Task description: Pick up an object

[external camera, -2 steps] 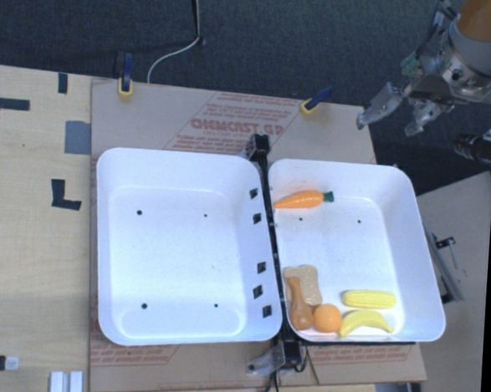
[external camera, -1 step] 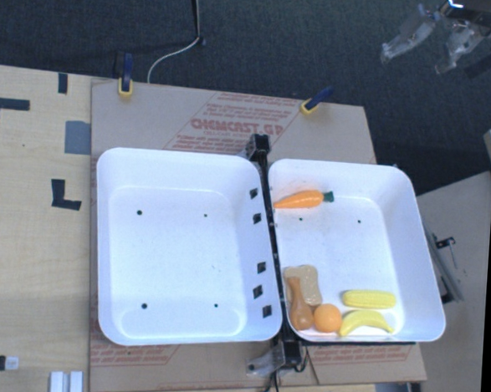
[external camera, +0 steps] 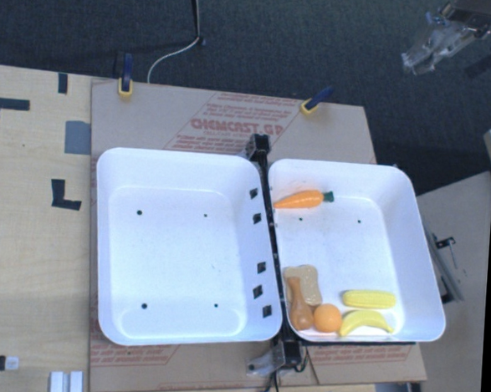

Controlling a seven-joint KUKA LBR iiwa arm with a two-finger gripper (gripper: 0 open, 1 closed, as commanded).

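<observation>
Right bin (external camera: 413,203): carrot (external camera: 300,200) by divider; bread (external camera: 304,280), orange (external camera: 327,319), corn (external camera: 369,299), banana (external camera: 366,323) along near edge. Gripper (external camera: 430,51) high at far right, well apart, finger state unreadable. Nothing picked yet; whole grasp remains

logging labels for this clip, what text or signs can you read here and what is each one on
"CHEMCAST GP" in red on the brown protective sheet under the bins, upper edge.
Smaller red lines beside it on that sheet: too blurred to read.
Fainter red print along the sheet's lower edge: unreadable.
</observation>
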